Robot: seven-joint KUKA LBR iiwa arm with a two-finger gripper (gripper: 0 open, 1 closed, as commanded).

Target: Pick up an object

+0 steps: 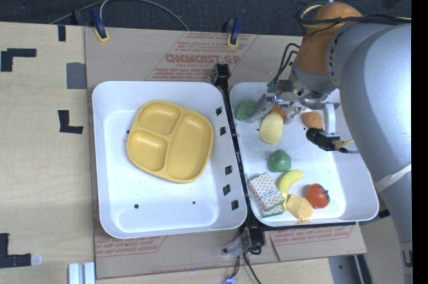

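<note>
pale yellow pear-like object (pixel 271 129) lies just below the tool (pixel 276 104).

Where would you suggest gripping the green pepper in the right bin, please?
Probably straight down from above, fingers closing across the round middle of the green pepper. It sits apart on bare bin floor, with the pale yellow fruit above it and the banana below, leaving its left and right sides free.

Grey arm (pixel 378 95), orange wrist band (pixel 321 42), black cables.
</note>
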